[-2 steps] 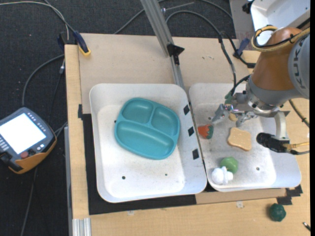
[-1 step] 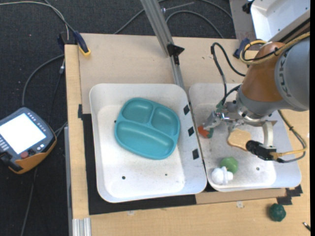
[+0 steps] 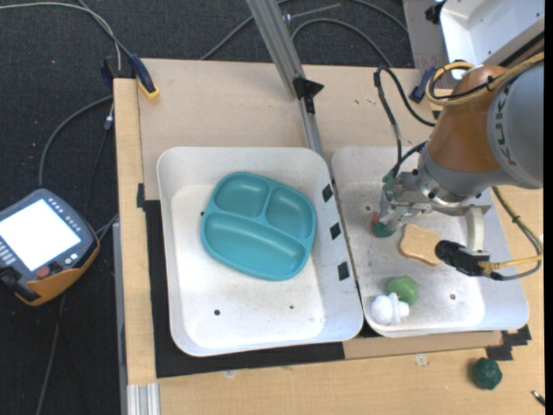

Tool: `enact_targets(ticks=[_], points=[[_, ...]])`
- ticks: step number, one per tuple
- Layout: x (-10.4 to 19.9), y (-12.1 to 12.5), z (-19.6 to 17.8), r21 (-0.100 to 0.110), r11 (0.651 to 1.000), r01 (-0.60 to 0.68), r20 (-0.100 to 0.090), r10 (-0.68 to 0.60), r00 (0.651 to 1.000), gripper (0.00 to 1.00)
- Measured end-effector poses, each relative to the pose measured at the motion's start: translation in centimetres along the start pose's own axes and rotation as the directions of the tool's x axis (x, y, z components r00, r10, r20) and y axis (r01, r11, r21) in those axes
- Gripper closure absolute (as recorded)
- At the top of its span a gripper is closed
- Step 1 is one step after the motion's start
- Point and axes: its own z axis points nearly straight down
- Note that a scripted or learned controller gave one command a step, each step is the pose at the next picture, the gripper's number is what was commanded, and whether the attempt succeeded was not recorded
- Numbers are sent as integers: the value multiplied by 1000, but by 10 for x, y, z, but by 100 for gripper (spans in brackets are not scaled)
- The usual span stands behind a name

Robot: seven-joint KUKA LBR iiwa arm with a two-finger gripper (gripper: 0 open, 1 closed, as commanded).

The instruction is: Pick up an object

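Gripper (image 3: pixel 386 217): low in the right bin (image 3: pixel 510 305), tips at a small red-green object (image 3: pixel 381 227); you cannot tell its opening or any hold.
Risk: you may lift away with nothing, since the object looks tiny.
Neighbours: tan piece (image 3: pixel 418 244) at four o'clock, green ball (image 3: pixel 401 288) and white toy (image 3: pixel 389 309) at six.
Left bin (image 3: pixel 177 318): teal tray (image 3: pixel 258 224) at nine o'clock.

Bulky grey cylindrical KUKA arm (image 3: pixel 518 128), broad orange band (image 3: pixel 462 141) above the wrist, silver metal wrist ring, small grey two-finger gripper (image 3: pixel 386 220), black and yellow cables looped alongside
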Motion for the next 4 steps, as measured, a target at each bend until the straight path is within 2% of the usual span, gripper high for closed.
enact_targets(ticks=[1,2,3,4], points=[[-2,10,-61,14,1000,1,4,-1,1000,100],[-2,12,-115,13,1000,1,4,-1,1000,100],[50,21,-99,22,1000,5,1,-5,1000,100],[109,24,-101,20,1000,5,1,-5,1000,100]])
